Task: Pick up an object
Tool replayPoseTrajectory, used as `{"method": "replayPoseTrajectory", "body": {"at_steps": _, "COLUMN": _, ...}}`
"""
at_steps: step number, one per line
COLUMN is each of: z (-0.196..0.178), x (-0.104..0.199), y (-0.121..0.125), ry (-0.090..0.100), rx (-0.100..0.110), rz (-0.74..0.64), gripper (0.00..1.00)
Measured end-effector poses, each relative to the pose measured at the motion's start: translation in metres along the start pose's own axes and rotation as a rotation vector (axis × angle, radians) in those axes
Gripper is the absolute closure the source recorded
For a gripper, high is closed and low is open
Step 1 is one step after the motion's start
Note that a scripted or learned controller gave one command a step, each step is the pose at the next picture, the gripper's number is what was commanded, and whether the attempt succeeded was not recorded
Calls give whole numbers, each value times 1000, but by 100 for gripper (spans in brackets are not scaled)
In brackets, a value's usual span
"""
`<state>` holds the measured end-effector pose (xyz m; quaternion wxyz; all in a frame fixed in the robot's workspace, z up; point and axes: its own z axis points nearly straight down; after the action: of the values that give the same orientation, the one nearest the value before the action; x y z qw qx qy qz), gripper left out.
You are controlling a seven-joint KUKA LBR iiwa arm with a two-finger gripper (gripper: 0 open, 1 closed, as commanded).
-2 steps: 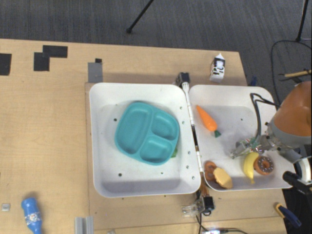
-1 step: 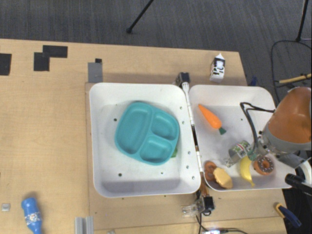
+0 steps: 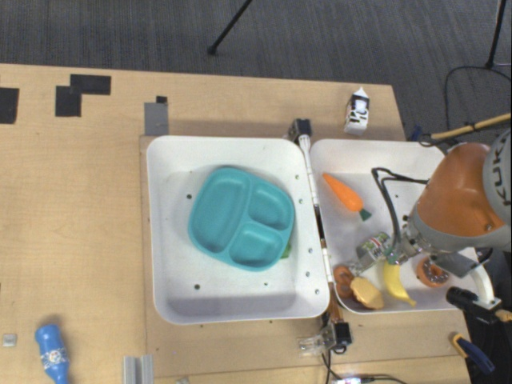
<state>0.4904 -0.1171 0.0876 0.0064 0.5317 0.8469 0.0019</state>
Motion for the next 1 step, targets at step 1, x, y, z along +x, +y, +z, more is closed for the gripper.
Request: {"method": "replayPoseTrajectory", "body": {"at_steps": 1, "z": -11, "x": -1, "y": 2, "ry": -3, "rx": -4, "rz": -1, "gripper": 100}}
